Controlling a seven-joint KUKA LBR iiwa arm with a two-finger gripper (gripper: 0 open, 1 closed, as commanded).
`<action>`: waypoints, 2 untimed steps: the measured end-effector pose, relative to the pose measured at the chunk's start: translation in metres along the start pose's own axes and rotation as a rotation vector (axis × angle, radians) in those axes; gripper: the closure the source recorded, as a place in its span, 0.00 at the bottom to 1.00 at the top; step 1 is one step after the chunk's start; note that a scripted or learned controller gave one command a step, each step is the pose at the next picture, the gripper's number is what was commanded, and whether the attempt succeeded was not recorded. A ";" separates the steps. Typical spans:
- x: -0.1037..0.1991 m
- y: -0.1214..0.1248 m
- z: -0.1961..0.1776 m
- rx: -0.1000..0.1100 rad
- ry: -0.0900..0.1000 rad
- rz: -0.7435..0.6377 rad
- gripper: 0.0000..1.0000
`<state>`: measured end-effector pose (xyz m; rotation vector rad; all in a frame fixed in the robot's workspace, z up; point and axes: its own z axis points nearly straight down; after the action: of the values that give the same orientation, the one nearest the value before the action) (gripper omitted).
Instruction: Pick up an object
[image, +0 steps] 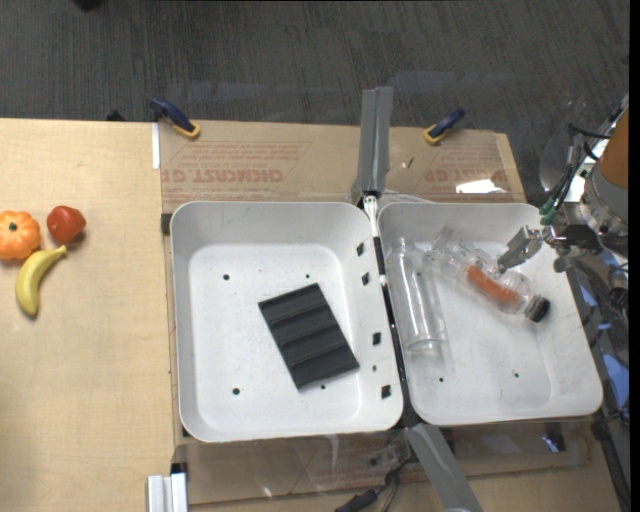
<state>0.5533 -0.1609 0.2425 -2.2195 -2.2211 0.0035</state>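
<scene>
Arm: enters from the right edge; grey body with the orange band partly in view at upper right, wrist over the right rim of the right bin.
Gripper: over the upper right part of the right bin, just above the right end of the bottle with the orange insert. Finger state: cannot tell; the tip is small and blurred against the bin floor. Nothing is seen between the fingers.
Clear bottle with orange insert: lying on its side in the right bin, slanted from upper left to lower right, black cap at its lower right end. Rests on the bin floor.
Clear plastic cylinder: lying along the left wall of the right bin, lengthwise top to bottom, near the bottle's upper end.
Black ribbed block: flat on the floor of the left bin, near centre, turned at a slant. Well apart from the gripper.
Bench to the left: tomato, orange and banana grouped together, outside both bins.
Behind the bins: cardboard sheet held by two blue and yellow clamps.
</scene>
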 end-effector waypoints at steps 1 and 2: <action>-0.004 0.035 0.077 0.001 0.001 -0.090 0.00; -0.034 0.038 0.141 0.003 0.006 -0.206 0.00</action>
<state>0.5908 -0.1947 0.1010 -1.9750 -2.4333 -0.0001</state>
